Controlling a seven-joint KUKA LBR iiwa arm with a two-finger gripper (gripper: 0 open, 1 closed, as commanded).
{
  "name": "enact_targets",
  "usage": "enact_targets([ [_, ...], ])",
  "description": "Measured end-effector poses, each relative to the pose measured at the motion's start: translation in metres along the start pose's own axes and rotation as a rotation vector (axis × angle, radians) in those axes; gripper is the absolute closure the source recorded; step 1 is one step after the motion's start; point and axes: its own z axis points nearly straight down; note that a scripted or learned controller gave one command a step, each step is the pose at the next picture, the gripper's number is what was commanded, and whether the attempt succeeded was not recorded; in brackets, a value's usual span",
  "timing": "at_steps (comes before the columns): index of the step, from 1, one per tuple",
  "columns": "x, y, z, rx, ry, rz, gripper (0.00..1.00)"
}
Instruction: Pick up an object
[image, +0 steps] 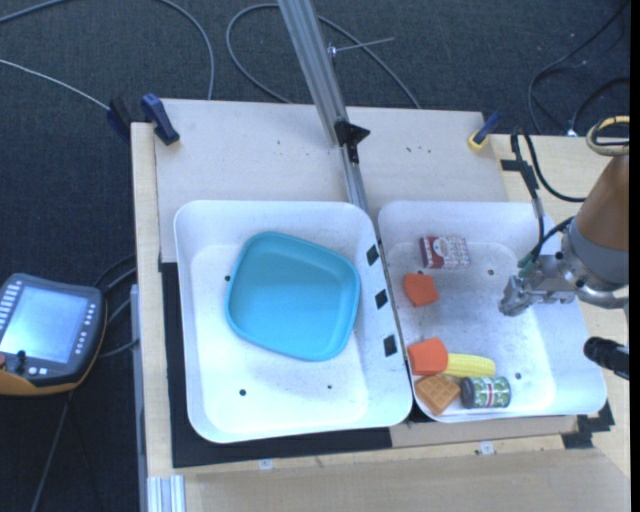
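Inside left bin (200, 330): blue plate (292, 294). Right bin (560, 385) held carton (443, 251), orange block (421, 289), corn (468, 365), can (486, 392), waffle (437, 393). Gripper (515, 298) hovered over right side, nothing between its tips; spread unclear.

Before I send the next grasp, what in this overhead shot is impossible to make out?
- Gripper, camera view: too small and blurred to read how its fingers stand.
- Arm's upper part: cut off by the right edge.
- Carton: print too small to read.
- Can: label illegible; the waffle-like piece touches it, contact unclear.
- Left bin: floor under the blue plate is hidden.
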Motion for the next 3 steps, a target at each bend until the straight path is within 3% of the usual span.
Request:
enact_targets([
  [1, 0.0, 0.001, -0.053, 0.001, 0.0, 0.0, 1.0],
  [3, 0.103, 0.01, -0.071, 0.005, 0.001, -0.004, 1.0],
])
